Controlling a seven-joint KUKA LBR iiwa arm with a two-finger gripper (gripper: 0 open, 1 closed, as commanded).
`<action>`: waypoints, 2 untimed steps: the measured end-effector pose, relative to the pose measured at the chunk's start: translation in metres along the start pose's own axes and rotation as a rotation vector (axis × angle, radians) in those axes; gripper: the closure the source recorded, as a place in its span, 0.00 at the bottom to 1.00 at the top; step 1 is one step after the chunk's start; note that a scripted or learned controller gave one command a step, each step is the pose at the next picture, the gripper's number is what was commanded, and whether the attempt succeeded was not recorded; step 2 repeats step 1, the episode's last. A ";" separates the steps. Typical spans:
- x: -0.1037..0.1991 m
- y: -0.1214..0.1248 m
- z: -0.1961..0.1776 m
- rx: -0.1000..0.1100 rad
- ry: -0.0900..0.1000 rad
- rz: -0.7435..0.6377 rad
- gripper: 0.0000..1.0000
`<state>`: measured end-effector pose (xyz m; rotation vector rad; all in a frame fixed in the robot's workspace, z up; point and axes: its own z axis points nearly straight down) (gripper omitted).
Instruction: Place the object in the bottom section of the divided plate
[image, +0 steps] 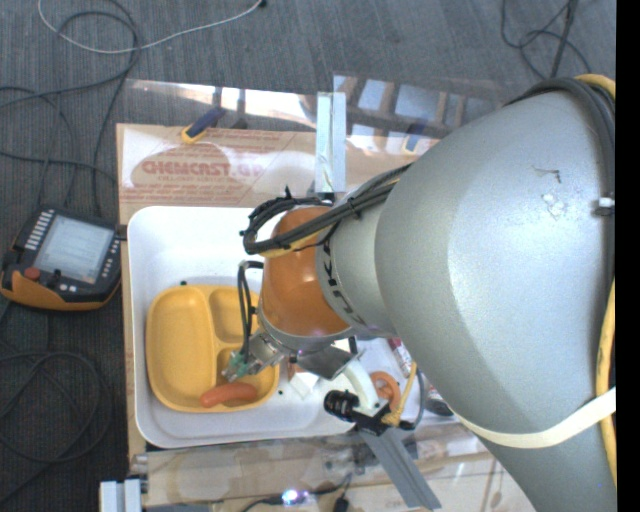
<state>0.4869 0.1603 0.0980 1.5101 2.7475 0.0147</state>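
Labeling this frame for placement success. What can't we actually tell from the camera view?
- Gripper: the orange wrist band sits over it, so the open or shut state is hidden.
- Carrot-like object in the yellow divided plate: whether the gripper touches it cannot be told.
- Plate's right side: covered by the arm, so the section layout is partly hidden.
- Right bin: mostly hidden by the grey arm; contents unreadable.

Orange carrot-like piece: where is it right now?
In the camera view the orange carrot-like piece lies in the bottom section of the yellow divided plate, in the left white bin, just below the claw.
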 end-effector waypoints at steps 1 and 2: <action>-0.001 0.030 -0.124 0.017 -0.004 0.149 1.00; -0.001 0.030 -0.124 0.017 -0.004 0.149 1.00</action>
